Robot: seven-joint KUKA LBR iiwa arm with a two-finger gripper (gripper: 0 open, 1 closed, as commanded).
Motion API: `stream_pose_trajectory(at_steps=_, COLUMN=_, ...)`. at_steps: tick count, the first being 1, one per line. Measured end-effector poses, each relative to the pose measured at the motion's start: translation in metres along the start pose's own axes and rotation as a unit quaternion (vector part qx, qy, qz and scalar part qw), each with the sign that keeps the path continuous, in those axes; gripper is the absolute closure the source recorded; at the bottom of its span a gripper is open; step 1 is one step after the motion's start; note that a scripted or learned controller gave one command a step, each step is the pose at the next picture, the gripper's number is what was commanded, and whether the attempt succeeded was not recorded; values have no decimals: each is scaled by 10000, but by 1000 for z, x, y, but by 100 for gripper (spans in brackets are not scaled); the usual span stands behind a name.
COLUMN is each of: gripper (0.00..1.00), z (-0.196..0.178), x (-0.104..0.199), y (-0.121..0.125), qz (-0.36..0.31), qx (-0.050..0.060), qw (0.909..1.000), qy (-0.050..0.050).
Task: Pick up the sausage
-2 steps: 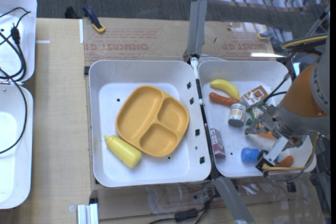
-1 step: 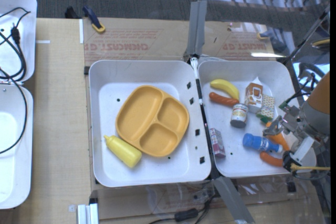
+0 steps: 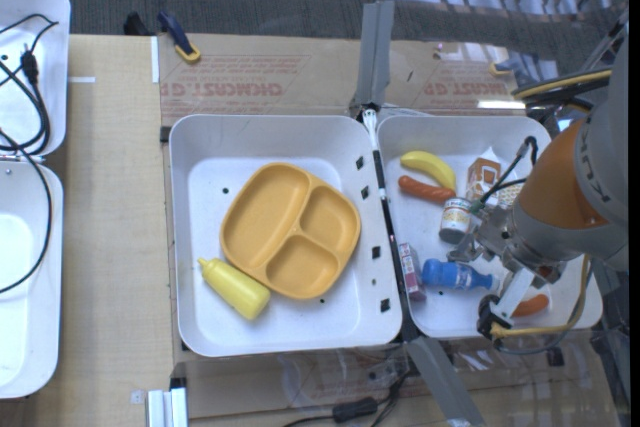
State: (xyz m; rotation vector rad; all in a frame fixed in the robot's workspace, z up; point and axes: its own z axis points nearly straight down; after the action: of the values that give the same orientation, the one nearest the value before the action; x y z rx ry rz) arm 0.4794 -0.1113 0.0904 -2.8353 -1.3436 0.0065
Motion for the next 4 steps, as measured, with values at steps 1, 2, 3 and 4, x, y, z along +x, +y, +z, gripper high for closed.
stream_pose_trajectory(at_steps=1, gripper=0, z=0, x=-74, y=59, qz=-1117, qx=71, qw=9937, qy=67)
stream_pose_trajectory(at_steps=2, gripper=0, z=-1, x=-24, y=16, qz=-1626, qx=-12, qw=9867, qy=1)
stream_pose_trajectory(at_steps=3, gripper=0, z=0, x=13, y=-14, qz=-2339, qx=-7, qw=9723, qy=-3)
stream_pose_trajectory(at_steps=4, gripper=0, z=-1, x=82, y=94, qz=-1249, qx=-17, qw=9922, qy=-7)
